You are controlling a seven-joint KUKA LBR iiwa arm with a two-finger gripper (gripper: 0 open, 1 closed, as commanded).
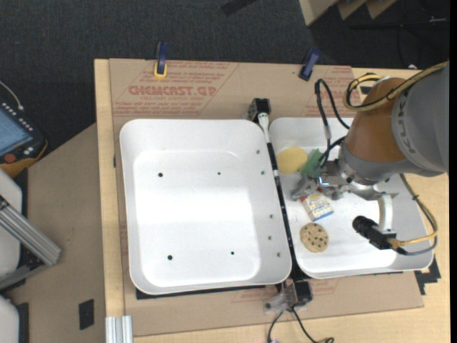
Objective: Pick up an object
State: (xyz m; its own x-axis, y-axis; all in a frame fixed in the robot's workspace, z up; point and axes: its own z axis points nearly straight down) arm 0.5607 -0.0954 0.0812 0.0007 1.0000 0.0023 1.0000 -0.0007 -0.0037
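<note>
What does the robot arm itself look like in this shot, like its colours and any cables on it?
The arm is a thick, rounded grey body with a wide orange band above the wrist. Thin black cables and a yellowish one loop around the band. Below it sits a metallic wrist section leading to the small gripper.

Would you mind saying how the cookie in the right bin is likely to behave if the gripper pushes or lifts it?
The cookie lies flat as a thin disc, so it should slide, not roll. It probably weighs little. Lying flat on the bin floor, its edge may be hard to grip.
</note>
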